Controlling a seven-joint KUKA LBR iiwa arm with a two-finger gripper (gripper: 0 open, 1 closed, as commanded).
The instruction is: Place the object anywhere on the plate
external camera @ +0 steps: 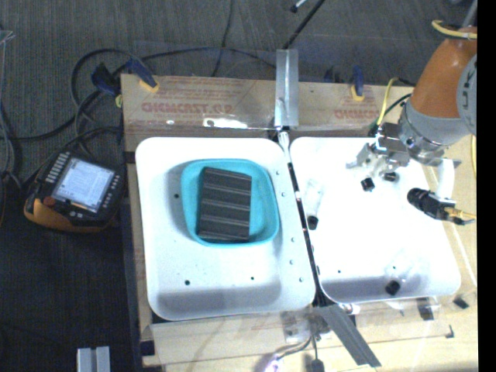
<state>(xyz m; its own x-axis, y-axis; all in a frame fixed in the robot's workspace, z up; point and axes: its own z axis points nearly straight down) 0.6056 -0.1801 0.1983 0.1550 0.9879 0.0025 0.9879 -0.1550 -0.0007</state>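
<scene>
A dark grey ridged block (pixel 225 203) lies flat in the middle of the turquoise plate (pixel 265 208), which sits in the left bin (pixel 163 270). My gripper (pixel 377 179) hovers over the far right part of the right bin (pixel 372 246), well away from the plate. Its two small dark fingertips (pixel 366 183) stand apart with nothing between them, so it is open.
A metal post (pixel 287 91) rises at the back, between the two bins. A black cylinder with a yellow cable (pixel 428 201) hangs beside the wrist. A teach pendant (pixel 77 186) lies on the floor to the left. Small black fittings (pixel 311 222) sit along the divider.
</scene>
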